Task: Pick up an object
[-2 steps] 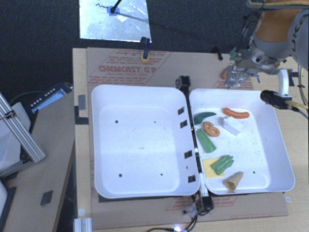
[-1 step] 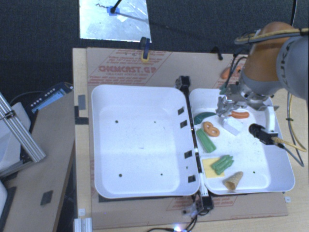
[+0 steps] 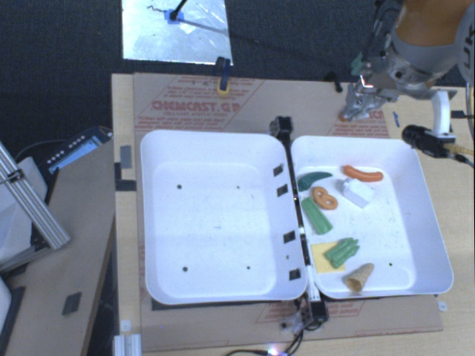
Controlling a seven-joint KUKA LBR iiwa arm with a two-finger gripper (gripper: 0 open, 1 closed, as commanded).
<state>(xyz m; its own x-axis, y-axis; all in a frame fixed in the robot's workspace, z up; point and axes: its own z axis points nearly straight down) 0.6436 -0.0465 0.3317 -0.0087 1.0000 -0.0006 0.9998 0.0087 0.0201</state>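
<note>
Left bin [image 3: 215,221]: nothing inside I can see. Right bin [image 3: 415,221]: green pieces, pretzel [image 3: 323,197], sausage [image 3: 362,173], white block [image 3: 358,193], cone [image 3: 359,277], crowded near divider. My gripper [image 3: 359,108] hovers beyond right bin's far rim, carrying nothing; whether fingers are spread, I can't tell. Risk: crowding could cause a miss or double grab.

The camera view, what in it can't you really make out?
- End effector: small and blurred in the camera view, above the right bin; its fingertip gap cannot be read.
- Arm: cut off by the top and right edges.
- Yellow flat piece: partly covered by the green bundle.
</note>
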